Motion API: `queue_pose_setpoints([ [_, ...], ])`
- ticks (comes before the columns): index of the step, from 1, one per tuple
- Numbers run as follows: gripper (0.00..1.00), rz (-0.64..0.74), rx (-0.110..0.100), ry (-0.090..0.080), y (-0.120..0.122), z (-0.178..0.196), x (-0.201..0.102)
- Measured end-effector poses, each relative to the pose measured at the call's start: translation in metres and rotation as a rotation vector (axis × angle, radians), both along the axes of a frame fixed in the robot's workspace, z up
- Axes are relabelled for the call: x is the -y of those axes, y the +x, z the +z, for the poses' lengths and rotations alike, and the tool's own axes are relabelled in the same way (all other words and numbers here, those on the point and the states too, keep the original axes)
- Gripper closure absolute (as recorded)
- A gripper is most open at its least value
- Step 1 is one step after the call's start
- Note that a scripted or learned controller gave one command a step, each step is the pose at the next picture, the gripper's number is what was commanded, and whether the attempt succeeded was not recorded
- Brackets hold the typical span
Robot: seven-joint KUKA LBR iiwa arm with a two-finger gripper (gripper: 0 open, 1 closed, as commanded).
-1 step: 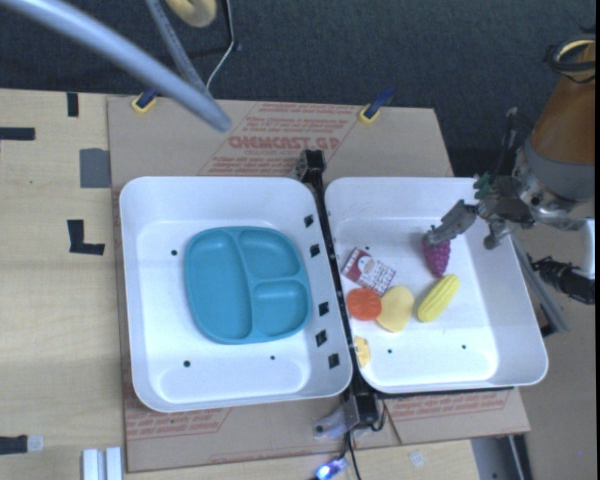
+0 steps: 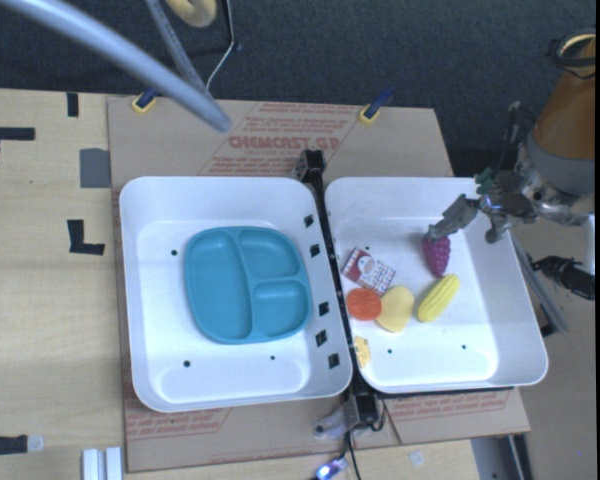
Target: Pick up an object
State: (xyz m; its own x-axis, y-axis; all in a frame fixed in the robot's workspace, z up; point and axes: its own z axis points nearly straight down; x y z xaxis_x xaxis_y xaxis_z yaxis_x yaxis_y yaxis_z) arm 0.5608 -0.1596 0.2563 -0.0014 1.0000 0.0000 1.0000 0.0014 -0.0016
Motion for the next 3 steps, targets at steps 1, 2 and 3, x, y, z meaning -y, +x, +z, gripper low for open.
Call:
queue_pose_setpoints([
  [1, 0.00, -0.001, -0.004, 0.000, 0.004, -0.047, 0.005],
  [2, 0.00, -0.001, -0.007, 0.001, -0.002, -0.111, 0.005],
  [3, 0.00, 0.000, 0.016, -0.007, -0.007, -0.158, 0.010],
])
